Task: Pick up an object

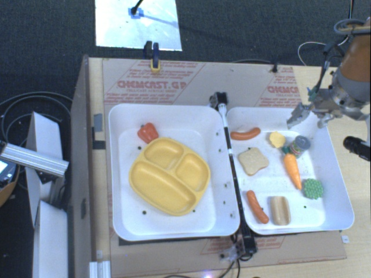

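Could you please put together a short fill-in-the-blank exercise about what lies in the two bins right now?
1. The yellow divided tray lies in the ____ bin.
2. The small red pepper sits just beyond the tray's far-left edge, in the ____ bin.
3. The orange carrot lies between the slice of bread and the green ____.
4. The gripper hovers at the far edge of the ____ bin.

Missing words: left; left; broccoli; right

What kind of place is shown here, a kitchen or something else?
Probably a robot lab bench, not a kitchen: two white bins on cardboard, toy food such as a carrot, loose cables, and a gripper above them.
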Controlling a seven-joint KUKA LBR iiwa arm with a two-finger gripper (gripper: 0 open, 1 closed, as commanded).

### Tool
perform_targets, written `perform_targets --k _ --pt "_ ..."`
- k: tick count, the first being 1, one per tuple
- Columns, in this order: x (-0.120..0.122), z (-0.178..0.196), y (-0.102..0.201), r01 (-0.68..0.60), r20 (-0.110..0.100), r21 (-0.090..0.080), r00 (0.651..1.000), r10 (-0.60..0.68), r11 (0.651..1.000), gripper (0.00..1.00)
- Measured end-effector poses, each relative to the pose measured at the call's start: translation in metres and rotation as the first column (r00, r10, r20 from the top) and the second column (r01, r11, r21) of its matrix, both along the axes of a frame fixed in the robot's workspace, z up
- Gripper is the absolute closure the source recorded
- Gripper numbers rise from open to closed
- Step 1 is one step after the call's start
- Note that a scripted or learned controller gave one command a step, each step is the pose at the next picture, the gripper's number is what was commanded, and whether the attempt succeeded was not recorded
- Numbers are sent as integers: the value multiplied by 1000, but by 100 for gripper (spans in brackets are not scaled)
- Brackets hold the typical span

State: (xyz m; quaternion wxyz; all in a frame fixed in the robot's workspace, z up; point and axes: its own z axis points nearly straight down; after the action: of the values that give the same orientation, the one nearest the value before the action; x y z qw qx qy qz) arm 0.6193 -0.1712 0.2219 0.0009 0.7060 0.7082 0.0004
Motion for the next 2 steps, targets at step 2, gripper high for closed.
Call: perform_targets --k 2 --pt "-30 -136 -24 2 2 -1 1000 -2 1000 0"
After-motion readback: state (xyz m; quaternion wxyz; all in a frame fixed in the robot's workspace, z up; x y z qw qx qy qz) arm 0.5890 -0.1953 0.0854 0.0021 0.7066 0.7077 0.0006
